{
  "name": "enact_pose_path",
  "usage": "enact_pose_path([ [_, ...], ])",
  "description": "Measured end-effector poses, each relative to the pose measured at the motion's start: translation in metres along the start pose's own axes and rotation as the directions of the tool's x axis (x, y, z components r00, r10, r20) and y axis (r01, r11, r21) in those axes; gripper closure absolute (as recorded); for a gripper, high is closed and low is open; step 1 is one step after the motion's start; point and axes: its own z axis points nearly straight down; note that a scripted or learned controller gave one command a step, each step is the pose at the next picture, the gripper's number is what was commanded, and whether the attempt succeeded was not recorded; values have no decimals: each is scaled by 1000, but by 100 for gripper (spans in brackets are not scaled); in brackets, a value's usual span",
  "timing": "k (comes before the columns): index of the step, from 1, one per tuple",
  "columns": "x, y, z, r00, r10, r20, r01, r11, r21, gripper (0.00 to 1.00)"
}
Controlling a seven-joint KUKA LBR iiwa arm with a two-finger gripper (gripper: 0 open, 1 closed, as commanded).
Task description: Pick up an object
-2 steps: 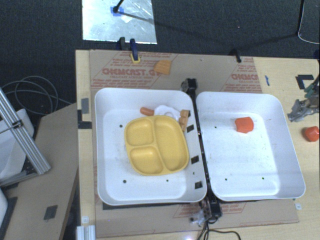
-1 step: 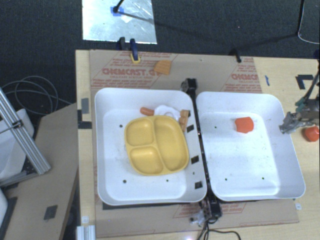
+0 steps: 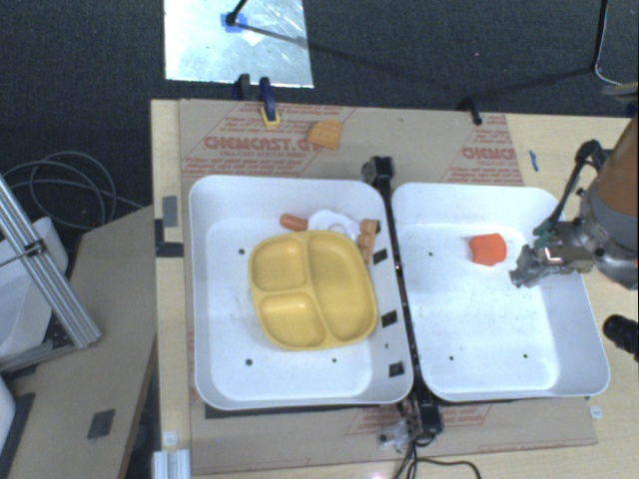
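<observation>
Two white bins sit side by side. Left of the orange block (image 3: 488,249), the left bin (image 3: 215,297) holds a yellow divided tray (image 3: 312,289); the block's own right bin (image 3: 499,367) also contains the gripper (image 3: 532,267), just right of it, grip state unclear.

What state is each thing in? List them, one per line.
Yellow tray: right side up in the left bin.
Orange block: loose on the right bin floor, apart from the claw.
Claw: low over the right bin, nothing seen in it.
Tan block: on the bench outside the bins.
</observation>
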Motion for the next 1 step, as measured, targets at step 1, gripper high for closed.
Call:
enact_pose_path([
  [1, 75, 5, 29, 1000, -3, 0, 3, 1000, -1, 100],
])
